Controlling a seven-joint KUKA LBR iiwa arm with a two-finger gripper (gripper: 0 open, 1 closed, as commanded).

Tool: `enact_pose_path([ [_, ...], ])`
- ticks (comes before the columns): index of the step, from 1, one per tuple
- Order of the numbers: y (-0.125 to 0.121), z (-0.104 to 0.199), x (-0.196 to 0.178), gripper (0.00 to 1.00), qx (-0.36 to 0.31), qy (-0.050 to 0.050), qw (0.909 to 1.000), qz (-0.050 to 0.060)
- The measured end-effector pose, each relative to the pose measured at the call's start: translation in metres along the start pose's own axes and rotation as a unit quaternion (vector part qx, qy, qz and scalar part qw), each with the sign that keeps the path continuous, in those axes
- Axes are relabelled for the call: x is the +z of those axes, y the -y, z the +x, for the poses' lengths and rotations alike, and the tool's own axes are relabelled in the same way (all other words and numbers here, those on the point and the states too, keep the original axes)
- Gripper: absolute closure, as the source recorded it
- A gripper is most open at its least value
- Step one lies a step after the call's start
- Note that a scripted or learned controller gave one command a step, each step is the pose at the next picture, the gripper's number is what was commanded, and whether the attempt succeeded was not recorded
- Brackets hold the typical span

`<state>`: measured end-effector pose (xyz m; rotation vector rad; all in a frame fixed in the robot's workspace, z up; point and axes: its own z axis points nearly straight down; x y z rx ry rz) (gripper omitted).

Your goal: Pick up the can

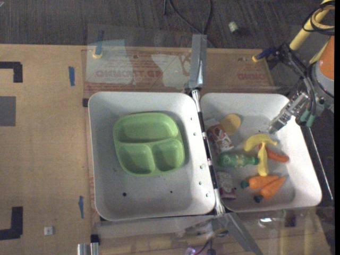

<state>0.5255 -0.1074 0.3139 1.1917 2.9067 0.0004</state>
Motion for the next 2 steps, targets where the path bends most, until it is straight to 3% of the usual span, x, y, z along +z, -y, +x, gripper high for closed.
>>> enact_pose_path([
  [1,0.003,0.053,-0.013,1.00,-0.075,-0.002,0.9972,0.001],
  [2,-0.030,0.061,-0.039,1.00,-0.073,0.000,0.9973,0.000],
])
